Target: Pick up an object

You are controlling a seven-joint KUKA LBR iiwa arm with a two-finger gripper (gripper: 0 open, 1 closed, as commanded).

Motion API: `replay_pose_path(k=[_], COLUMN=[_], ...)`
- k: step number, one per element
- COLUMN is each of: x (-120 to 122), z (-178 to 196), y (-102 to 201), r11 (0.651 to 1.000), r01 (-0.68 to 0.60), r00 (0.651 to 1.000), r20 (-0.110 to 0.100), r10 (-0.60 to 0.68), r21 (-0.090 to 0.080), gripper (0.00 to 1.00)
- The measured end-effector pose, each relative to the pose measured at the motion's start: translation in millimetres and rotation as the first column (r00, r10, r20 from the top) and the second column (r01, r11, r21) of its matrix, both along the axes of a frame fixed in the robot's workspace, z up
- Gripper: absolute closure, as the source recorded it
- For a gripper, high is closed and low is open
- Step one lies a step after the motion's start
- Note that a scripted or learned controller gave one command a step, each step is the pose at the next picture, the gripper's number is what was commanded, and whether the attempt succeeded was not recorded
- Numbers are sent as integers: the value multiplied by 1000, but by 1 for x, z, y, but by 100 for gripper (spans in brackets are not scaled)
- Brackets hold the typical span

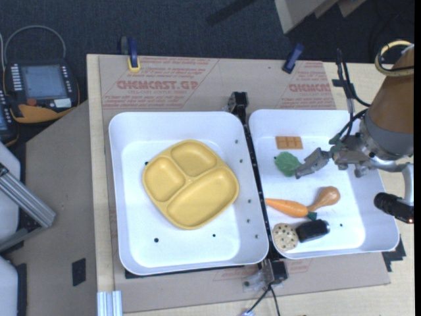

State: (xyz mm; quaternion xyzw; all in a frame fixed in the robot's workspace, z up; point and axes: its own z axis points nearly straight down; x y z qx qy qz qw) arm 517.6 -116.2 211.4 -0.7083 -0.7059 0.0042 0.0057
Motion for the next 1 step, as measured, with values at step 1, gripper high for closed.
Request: replay_pose_path(k=[1], x=[3], z=[6], y=[0], r11=[1000], r01=[-3], r00=[1000], r20=[13], r10=[3], r21=[-2], gripper=[0])
